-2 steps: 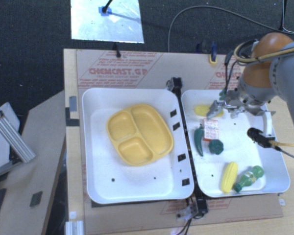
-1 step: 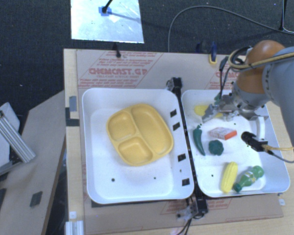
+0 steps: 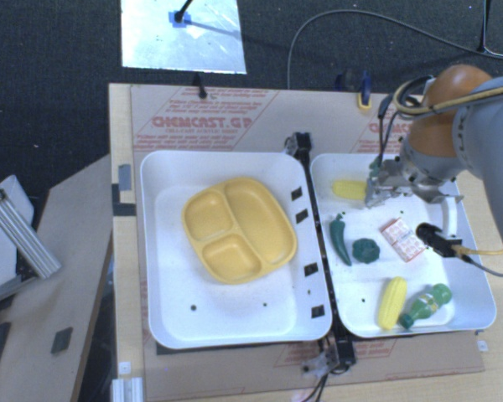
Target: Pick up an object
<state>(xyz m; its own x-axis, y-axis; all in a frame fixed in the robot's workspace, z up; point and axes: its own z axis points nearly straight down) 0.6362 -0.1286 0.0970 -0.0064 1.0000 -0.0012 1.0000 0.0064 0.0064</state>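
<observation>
**Desk and bins.** 2 shallow white bins sit side by side on the desk (image 3: 80,224). A brown protective sheet (image 3: 201,117) with red lettering lies beneath them.

**Left bin.** The left bin (image 3: 235,312) holds 1 item, a yellow tray (image 3: 239,229) with 3 compartments. It lies flat near the bin's centre at a slight angle to the walls.

**Right bin.** The right bin (image 3: 352,296) holds 6 loose objects.
1. A yellow piece (image 3: 347,191) lies in the far left area, close to the divider.
2. A green chilli pepper (image 3: 340,239) lies lengthwise near the divider, below the yellow piece.
3. A dark green round lump (image 3: 366,250) sits just beside the pepper on its right. Whether the 2 touch cannot be told.
4. A red-and-white packet (image 3: 401,239) lies flat, right of the lump and apart from it.
5. A yellow corn cob (image 3: 392,301) lies in the near part of the bin.
6. A green bottle (image 3: 426,305) lies on its side, against or just beside the cob's right flank.

**Arm and pincer.** The grey arm (image 3: 486,128) reaches in from the right over the far part of the right bin. The pincer (image 3: 375,196) is low, just beside the right end of the yellow piece. Contact between them cannot be confirmed. How far the pincer is open cannot be told at this angle, and no object is seen gripped in it.
</observation>
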